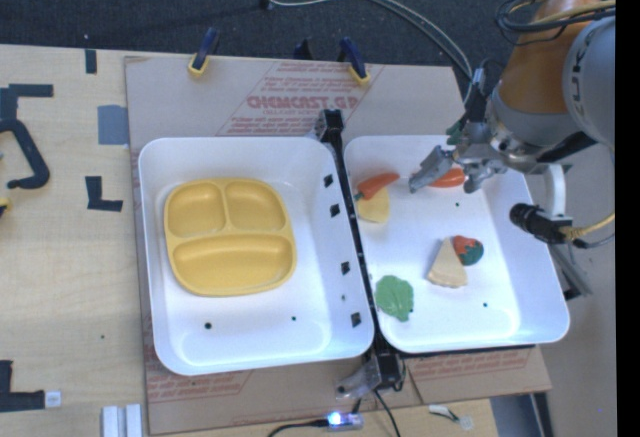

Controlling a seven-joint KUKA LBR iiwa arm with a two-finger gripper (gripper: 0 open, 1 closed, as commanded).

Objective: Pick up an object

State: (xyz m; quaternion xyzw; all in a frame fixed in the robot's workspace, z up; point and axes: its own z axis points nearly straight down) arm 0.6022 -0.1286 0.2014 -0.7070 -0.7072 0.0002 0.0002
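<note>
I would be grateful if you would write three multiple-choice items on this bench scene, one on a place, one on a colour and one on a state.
1. Where does the yellow divided tray lie?
A. in the left bin
B. in the right bin
C. on the bare bench

2. What colour is the leafy piece near the right bin's front left corner?
A. blue
B. green
C. white

3. How does the gripper stand?
A. low over the right bin's far part
B. over the left bin
C. resting on the yellow tray

Key: 1 A, the tray fills the left bin's floor. 2 B, the piece is plainly green. 3 A, the gripper hangs above the right bin.
</note>
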